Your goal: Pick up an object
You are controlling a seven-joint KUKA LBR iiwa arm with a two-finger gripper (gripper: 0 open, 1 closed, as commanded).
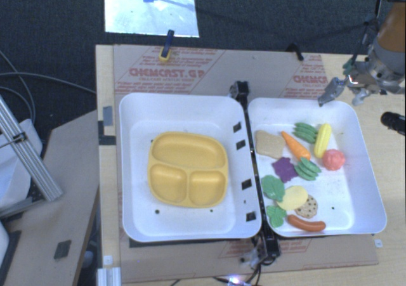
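Observation:
The right bin [365,151] holds several toy foods: a tan bread slice [269,144], an orange carrot [295,145], a yellow corn cob [323,139], a pink strawberry [333,160], a purple piece [285,169], a yellow lemon [292,198], a cookie [309,206] and a red sausage [306,224]. Green pieces lie among them. My gripper [346,93] hangs at the upper right, over the bin's far rim. It is open with nothing between its fingers, and it stands apart from all the toys.
A yellow divided plate [188,169] sits in the left bin [136,120]. Black clips run along the divider [244,151] between the bins. A blue-and-yellow tool [167,47] lies on the cardboard behind the left bin.

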